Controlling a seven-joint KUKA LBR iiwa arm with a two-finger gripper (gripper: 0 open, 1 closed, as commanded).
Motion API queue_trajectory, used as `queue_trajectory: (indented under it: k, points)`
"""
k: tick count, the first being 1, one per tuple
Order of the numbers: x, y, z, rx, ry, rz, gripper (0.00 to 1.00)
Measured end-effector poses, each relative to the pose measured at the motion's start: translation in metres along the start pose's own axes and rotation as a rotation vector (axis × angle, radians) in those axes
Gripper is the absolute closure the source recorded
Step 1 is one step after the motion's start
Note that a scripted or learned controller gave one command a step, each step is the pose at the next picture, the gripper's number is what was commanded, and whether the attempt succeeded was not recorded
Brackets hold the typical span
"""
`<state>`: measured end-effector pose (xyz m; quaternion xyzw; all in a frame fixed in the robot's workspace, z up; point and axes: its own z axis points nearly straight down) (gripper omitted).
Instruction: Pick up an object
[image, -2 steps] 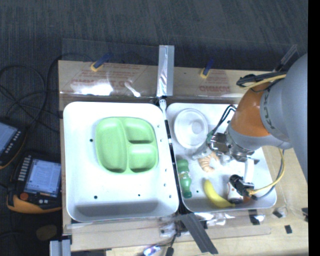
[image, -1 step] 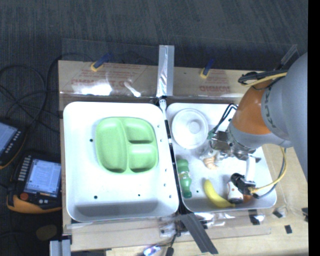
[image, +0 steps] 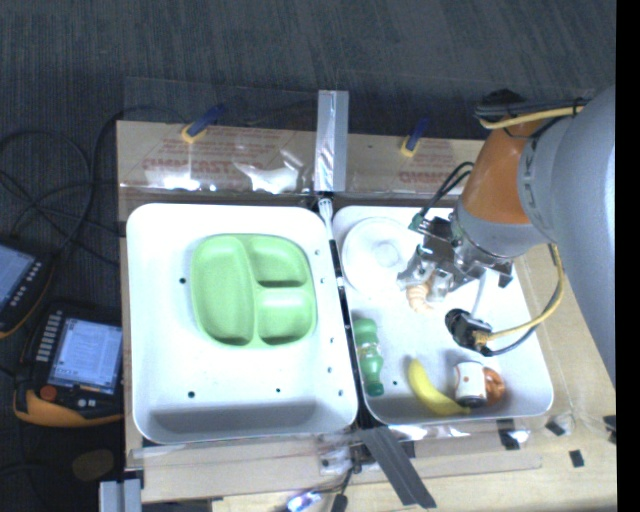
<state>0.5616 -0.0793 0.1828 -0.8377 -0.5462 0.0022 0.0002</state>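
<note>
In the right bin (image: 530, 400) my gripper (image: 424, 281) hangs low over the upper middle. A small orange and cream object (image: 417, 293) sits right at its fingertips; whether it is gripped cannot be told. A white round dish (image: 372, 252) lies in the bin's upper left. A green bottle (image: 368, 354) lies along the left wall. A yellow banana (image: 431, 389) rests near the front, with a small white and brown object (image: 476, 383) to its right.
The left bin (image: 160, 400) holds a green divided tray (image: 254, 288). A black cable end with a yellow cord (image: 470, 329) hangs from the arm over the right bin. Tablets and cables lie on the floor at far left.
</note>
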Motion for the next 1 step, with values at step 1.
queue_trajectory:
  k: [1]
  points:
    - [0.0041,0.0064,-0.0331,-0.001,-0.001,-0.281,1.00]
